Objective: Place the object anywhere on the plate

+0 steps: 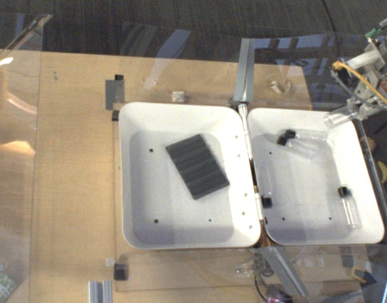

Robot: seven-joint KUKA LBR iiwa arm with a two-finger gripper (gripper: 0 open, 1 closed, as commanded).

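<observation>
Nearest, loose in the right bin (319, 237): black-capped clear vial (349, 211), a likely object. Midway, flat in the left bin (180, 235) for easy dropping: dark ridged plate (197, 166). Farthest, above the right bin's back corner: gripper (362, 103), grip state impossible to tell.

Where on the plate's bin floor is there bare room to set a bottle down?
The left bin holds just the dark ribbed plate, tilted near its centre. Bare floor lies along its left wall and front edge. The right bin is more crowded: clear bottles at its back, right and left wall.
</observation>
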